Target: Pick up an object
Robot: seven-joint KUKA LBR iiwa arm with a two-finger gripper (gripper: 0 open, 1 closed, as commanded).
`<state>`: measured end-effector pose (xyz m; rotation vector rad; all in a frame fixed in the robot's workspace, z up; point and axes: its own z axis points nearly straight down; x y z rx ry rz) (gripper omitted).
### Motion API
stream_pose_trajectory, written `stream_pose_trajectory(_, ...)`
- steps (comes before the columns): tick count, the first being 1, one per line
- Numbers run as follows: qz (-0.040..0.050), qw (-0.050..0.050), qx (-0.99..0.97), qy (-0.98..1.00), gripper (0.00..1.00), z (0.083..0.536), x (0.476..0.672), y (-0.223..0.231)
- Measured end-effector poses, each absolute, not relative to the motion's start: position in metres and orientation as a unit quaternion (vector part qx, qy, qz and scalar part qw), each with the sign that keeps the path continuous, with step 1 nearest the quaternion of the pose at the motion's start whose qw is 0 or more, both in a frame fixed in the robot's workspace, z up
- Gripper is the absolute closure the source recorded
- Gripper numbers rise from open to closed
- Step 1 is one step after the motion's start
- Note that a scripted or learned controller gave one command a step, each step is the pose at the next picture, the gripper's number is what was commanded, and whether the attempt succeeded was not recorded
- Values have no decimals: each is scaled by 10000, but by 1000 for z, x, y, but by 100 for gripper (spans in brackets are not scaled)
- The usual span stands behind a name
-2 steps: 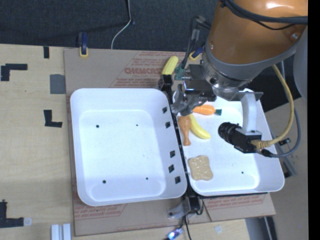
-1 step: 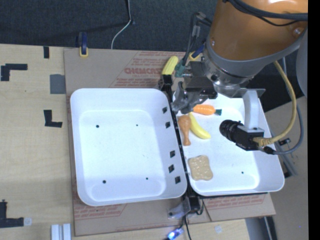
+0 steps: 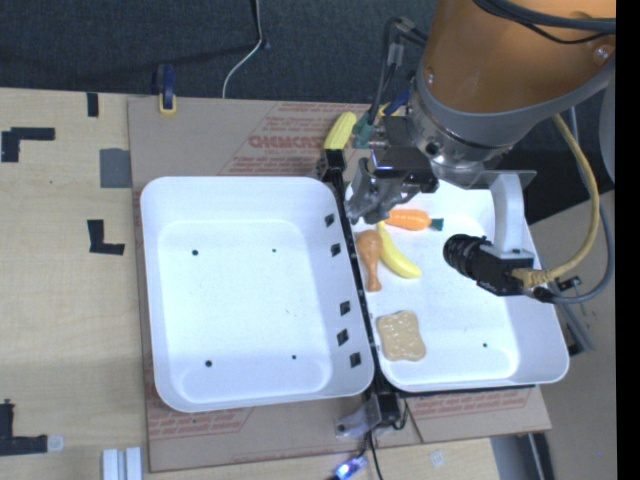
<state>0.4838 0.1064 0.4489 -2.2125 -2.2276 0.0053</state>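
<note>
The carrot (image 3: pixel 408 220), a toy with an orange body and a green stub at its right end, lies in the right bin (image 3: pixel 520 353) near that bin's far left corner, its long axis running roughly left to right in the camera view. It sits immediately right of the gripper (image 3: pixel 368 200), close enough that the 2 look to be touching or nearly so; I cannot tell which. The carrot is not between the fingers.

Just below the carrot lie 2 more toys: a yellow banana (image 3: pixel 399 259) slanting down to the right, and an orange drumstick-shaped piece (image 3: pixel 370 256) lying along the bin's left wall, its long axis pointing toward the camera. Further toward the near edge rests a tan slice of bread (image 3: pixel 402 334). A yellow corn cob (image 3: pixel 341 130) sits beyond the bins on the cardboard.

The gripper hangs over the divide between the 2 bins, pointed down, with the arm's orange band (image 3: pixel 520 33) directly above it. Whether the fingers are spread or closed cannot be read here.

My judgement: a grasp on the carrot calls for a short shift rightward, with the fingers closing across its short width.
</note>
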Motion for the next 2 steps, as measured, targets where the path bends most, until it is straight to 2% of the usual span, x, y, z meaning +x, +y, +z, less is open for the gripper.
stream_pose_trajectory(2, 34, 19, -7033, -7109, 100, 468, 484, 108)
